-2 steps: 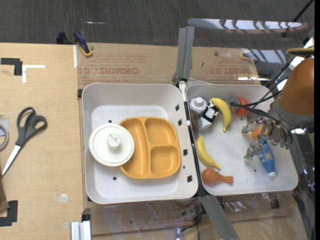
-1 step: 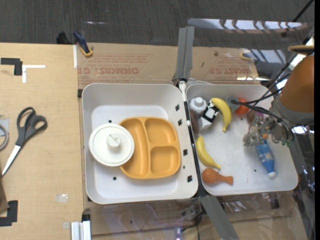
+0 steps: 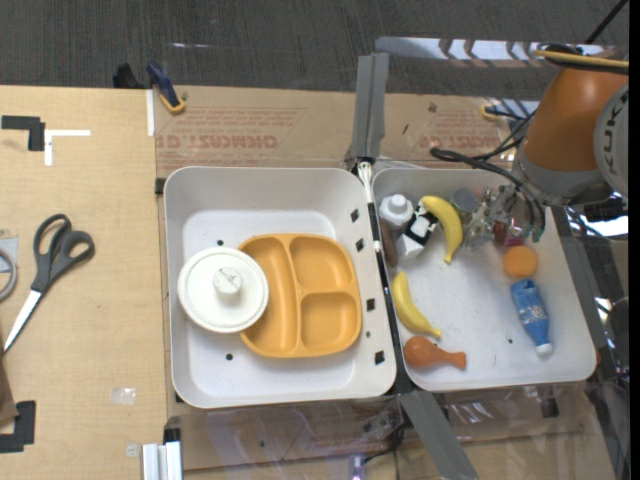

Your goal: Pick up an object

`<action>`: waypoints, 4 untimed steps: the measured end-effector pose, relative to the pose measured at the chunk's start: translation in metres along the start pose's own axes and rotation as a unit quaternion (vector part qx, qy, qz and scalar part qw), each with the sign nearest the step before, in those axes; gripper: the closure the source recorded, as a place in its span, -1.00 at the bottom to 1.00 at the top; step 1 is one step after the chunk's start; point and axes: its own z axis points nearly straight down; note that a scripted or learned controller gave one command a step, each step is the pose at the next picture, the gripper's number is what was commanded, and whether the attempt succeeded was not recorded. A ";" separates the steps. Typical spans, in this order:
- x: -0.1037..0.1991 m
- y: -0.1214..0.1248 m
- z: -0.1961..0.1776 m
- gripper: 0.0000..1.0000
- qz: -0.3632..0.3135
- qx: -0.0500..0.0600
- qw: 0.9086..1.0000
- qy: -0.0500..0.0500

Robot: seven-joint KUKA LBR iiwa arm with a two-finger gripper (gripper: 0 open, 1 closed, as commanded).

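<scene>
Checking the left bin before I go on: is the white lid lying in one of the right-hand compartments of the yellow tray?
No, the white lid rests over the yellow tray's left side.

From my feed, dark carpet (image 3: 250, 18) runs along twelve o'clock; the pale wood worktop (image 3: 90, 358) fills nine o'clock, with brown cardboard (image 3: 260, 133) just beyond the bins (image 3: 178, 298).
</scene>
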 end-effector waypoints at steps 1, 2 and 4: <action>0.001 0.002 0.005 -1.00 0.000 -0.001 1.000 -0.002; 0.033 -0.045 0.008 -1.00 0.062 -0.006 0.998 0.004; 0.064 -0.075 -0.002 1.00 0.083 -0.001 0.997 -0.001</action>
